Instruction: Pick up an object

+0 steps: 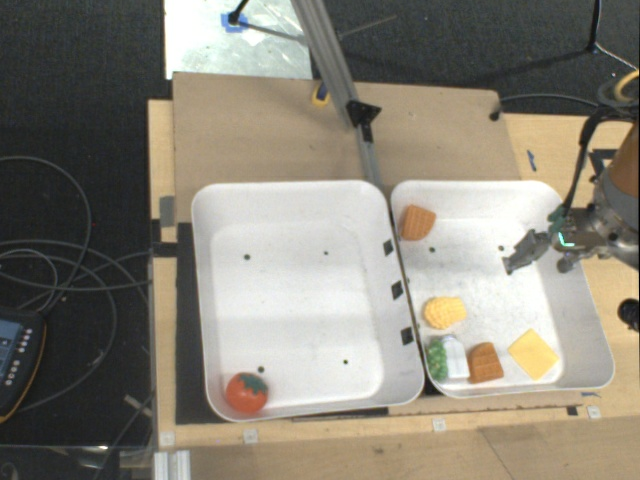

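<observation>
- The end effector is seen above the right bin, near its right-hand rim, with nothing between its fingers; how far they are parted cannot be told.
- No object is held yet. The candidates lie in the right bin: an orange piece at the upper left, a yellow corn-like piece by the divider, and a green item, a brown block and a yellow wedge along the lower edge.
- A red tomato is seen in the left bin, well apart from the end effector.
- A miss is judged likely if the descent is made straight down, since bare floor lies beneath.
- The green item and brown block are near each other, so a double contact or a nudge aside could be caused.
- Objects near the walls could be pushed against the rim rather than enclosed.
</observation>
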Action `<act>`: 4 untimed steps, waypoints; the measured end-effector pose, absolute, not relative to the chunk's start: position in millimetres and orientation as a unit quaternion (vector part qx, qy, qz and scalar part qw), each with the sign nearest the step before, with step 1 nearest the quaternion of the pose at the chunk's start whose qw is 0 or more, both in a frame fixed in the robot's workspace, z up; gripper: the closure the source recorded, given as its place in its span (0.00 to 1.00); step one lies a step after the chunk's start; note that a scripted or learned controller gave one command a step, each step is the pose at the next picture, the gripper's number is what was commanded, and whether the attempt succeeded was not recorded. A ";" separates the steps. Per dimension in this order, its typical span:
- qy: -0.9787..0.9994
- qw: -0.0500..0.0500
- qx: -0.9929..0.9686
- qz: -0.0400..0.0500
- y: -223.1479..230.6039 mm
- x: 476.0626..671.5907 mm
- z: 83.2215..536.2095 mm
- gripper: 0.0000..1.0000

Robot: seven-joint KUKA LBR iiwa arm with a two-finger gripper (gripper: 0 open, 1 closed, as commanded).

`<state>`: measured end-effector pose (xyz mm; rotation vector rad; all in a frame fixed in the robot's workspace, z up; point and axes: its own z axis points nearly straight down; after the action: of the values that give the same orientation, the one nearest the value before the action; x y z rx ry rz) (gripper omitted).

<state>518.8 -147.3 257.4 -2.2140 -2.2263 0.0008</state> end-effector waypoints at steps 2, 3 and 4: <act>-0.707 0.001 -0.707 0.001 -147.5 520.6 217.4 0.00; -0.707 0.002 -0.707 0.001 -139.9 520.2 172.8 0.00; -0.707 0.001 -0.707 0.001 -139.6 522.3 130.8 0.00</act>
<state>522.3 -139.6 130.8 -2.2190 -2.2197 0.0017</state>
